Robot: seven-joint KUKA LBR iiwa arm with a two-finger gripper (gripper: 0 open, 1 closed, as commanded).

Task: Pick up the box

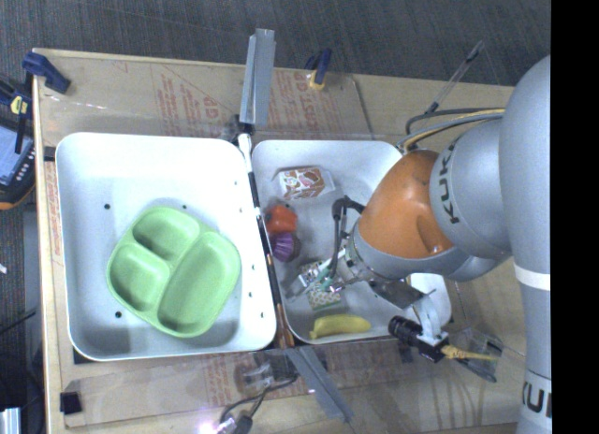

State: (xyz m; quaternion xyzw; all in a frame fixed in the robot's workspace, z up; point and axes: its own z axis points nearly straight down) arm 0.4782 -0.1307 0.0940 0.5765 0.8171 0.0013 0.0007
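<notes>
Box (303, 182) is lying flat at 12 o'clock in the right bin (384, 153), untouched. Gripper (318, 280) is hanging low near 6 o'clock over clutter beside the banana (339, 326); grasp state cannot tell, so likely mis-aimed

Robot lab: clamped bench (168, 95), 2 bins (84, 156).

A green divided plate (175, 271) lies in the left white bin (84, 161), toward its 6 o'clock side. In the right white bin (374, 151), a red round fruit (281, 220) sits at 9 o'clock by the wall, a purple item (284, 247) touching it just below. A yellow banana (340, 326) lies at 6 o'clock. Blue clamps (321, 67) grip the bench's far edge.
</notes>
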